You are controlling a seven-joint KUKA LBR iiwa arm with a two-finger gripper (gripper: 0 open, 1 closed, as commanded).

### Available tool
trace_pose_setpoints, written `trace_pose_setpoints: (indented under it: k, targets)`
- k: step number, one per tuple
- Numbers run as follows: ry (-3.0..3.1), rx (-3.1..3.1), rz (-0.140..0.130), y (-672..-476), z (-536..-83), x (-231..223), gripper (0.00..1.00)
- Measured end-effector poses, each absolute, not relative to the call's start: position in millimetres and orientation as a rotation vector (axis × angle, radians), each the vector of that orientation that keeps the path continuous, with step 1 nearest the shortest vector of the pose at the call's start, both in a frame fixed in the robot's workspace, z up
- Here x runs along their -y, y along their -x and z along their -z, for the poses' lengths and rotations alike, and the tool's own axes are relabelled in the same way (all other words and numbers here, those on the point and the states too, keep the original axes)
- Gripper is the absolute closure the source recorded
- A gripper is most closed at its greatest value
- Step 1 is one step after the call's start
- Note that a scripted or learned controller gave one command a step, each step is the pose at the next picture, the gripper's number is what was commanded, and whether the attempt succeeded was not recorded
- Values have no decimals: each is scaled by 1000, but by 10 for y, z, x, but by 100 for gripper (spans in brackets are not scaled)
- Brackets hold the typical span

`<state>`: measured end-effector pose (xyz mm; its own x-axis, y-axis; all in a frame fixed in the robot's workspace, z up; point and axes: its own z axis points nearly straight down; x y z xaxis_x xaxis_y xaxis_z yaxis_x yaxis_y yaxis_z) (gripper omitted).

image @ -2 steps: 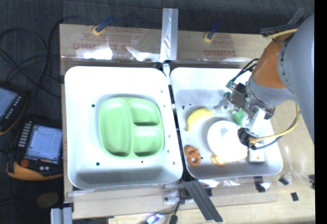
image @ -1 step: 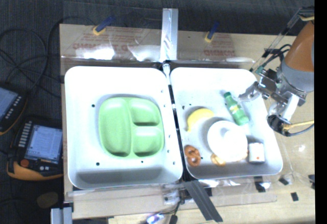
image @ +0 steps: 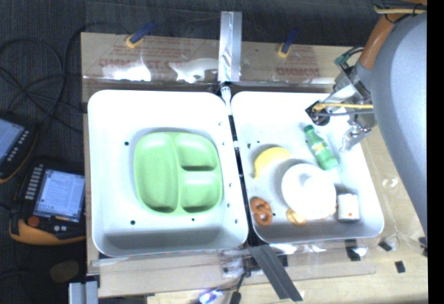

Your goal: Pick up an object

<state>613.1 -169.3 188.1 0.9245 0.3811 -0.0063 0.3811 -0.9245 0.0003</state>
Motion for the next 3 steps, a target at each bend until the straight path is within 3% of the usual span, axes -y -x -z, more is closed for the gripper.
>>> trace_pose_setpoints:
  k: [1,2,3]
  targets:
    - [-3123,-321,7,-6611,-2268,1999,0]
    - [-3120,-368,11,-6527,-1072,1380,0]
    - [-3118,-319,-8,-6327,-888,1266,0]
